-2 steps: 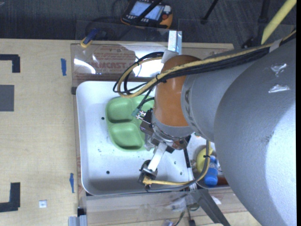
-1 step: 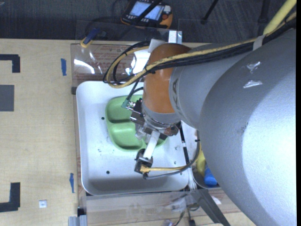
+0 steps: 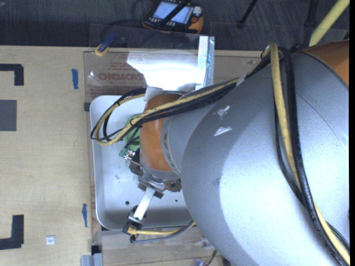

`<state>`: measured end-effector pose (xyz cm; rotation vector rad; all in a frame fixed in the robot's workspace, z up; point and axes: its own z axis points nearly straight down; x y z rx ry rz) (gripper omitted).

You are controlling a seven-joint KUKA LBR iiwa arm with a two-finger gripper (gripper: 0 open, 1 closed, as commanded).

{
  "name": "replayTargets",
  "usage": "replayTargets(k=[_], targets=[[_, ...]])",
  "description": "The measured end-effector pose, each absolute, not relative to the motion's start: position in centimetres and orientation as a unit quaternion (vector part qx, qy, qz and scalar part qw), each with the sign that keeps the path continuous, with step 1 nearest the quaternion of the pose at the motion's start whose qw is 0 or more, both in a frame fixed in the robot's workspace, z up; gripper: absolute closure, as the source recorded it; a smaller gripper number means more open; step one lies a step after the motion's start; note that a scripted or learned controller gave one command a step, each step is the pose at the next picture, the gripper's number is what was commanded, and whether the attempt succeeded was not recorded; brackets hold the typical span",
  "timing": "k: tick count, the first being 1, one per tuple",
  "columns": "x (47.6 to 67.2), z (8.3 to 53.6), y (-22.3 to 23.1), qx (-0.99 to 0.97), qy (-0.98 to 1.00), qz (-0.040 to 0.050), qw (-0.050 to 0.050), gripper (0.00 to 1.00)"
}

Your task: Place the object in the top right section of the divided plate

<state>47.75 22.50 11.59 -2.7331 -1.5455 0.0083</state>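
Note:
My grey arm (image 3: 260,165) reaches in from the right and covers most of the scene, including the right part of the white bin (image 3: 108,204) and everything beyond it. The orange band (image 3: 154,137) sits over the bin's middle. Below the band, the gripper (image 3: 151,183) hangs low over the bin floor, pointing toward the front left corner. A small green thing (image 3: 131,143) peeks out at the band's left edge; what it is cannot be told. Yellow and black cables (image 3: 111,121) loop over the bin's back left part.
A pale wooden bench (image 3: 44,148) with black markings and blue tape lies left of the bin. A clear panel (image 3: 138,65) and a metal upright (image 3: 205,60) stand behind the bin. A handheld controller (image 3: 172,13) lies on the dark floor beyond.

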Motion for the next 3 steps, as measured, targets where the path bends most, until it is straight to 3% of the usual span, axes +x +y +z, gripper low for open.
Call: replayTargets(k=[1,2,3], targets=[[47.9,9.1,22.5,-0.902,-0.433,0.0007,0.002,1.00],[48.9,9.0,19.4,-0.889,-0.458,-0.0028,0.007,1.00],[48.4,9.0,22.1,-0.858,-0.513,-0.0046,-0.003,1.00]])
